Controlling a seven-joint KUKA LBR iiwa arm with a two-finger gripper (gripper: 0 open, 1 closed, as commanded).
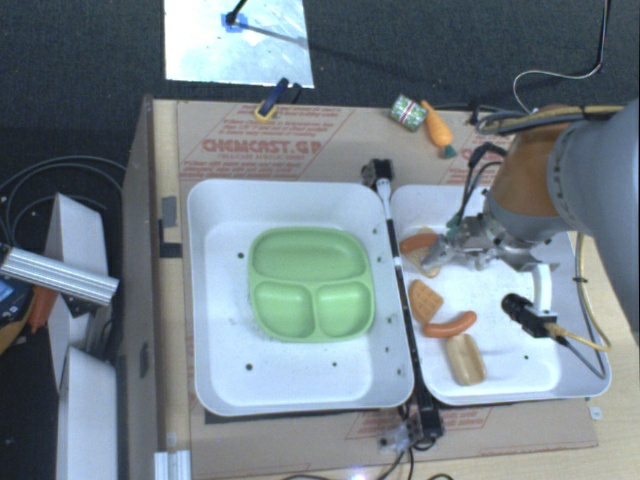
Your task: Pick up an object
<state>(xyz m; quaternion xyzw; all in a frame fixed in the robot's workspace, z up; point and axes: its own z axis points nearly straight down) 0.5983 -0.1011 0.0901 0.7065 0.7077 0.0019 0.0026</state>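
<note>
Down in the right bin (525, 373) we see the gripper (433, 259), low over the bin's far left corner, with the grey arm (565, 173) reaching in from the right. Whether it is open or closed we cannot tell, since its tip is a tangle of metal against the white floor, and we see nothing clearly held in it.

Just beside the gripper, on its far left side, lies a salmon-coloured piece (416, 239), close to the wall that divides the two bins. We cannot tell if the two are touching. Nearer to us, an orange wedge (425, 297) lies by the same wall, apart from the gripper. A sausage (450, 323) lies just near and right of the wedge, slanting across the floor. A pale bread roll (465, 358) lies nearest of all, just beyond the sausage's right end.

Over in the left bin (222, 268) a green divided plate (311, 283) sits flat in the middle, with one wide compartment on its far side and two smaller ones on its near side.

Beyond the bins, on the brown bench (260, 146), a carrot (437, 125) and a small green can (407, 111) lie side by side past the far edge of the right bin. A yellow-and-black clip (272, 100) sits further left at the bench's far edge, and a foil sheet (235, 28) lies on the dark floor behind it.
</note>
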